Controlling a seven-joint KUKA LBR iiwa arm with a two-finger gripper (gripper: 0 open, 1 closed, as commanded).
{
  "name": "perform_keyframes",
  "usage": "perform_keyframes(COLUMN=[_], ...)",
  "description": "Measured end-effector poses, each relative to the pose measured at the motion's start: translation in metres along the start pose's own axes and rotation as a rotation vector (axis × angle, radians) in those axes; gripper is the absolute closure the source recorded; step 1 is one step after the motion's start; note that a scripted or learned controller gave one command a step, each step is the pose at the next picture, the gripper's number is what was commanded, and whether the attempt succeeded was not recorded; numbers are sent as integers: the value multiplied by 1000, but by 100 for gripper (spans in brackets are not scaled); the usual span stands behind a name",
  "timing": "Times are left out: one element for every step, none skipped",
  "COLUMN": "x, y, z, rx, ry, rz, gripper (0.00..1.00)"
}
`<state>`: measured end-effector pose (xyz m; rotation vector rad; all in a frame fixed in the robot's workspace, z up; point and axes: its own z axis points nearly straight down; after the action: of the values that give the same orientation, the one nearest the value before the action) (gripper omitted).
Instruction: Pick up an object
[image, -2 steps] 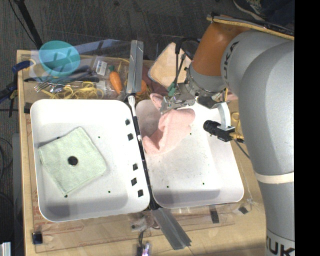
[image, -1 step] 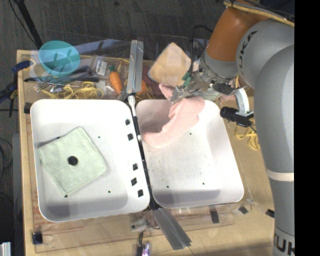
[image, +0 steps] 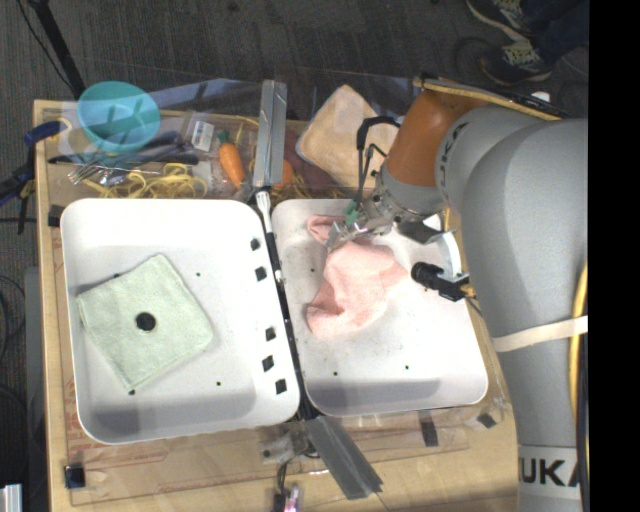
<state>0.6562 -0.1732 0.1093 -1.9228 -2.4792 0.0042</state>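
Over the right bin (image: 455, 385), gripper (image: 350, 226) meets pink cloth (image: 352, 283); grip unclear.

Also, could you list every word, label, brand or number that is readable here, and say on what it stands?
"UKA": white letters on the arm's grey base, cut by the frame edge; part of a longer word.
Small packet behind the bins: print too blurred to read.
Nothing readable on the bins, the cloths or the end effector.

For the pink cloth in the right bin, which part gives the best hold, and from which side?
Probably the raised, bunched fold near the middle of the pink cloth, taken from straight above. It lies crumpled, so the ridges give something to pinch, while its thin edges lie flat on the right bin. The hand is at its far edge.
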Motion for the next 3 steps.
perform_keyframes(x=[73, 41, 10], y=[19, 11, 3], z=[-98, -155, -85], rx=[-3, -5, -1], ry=[-1, -3, -2], rz=[143, -224, -203], gripper=[100, 100, 100])
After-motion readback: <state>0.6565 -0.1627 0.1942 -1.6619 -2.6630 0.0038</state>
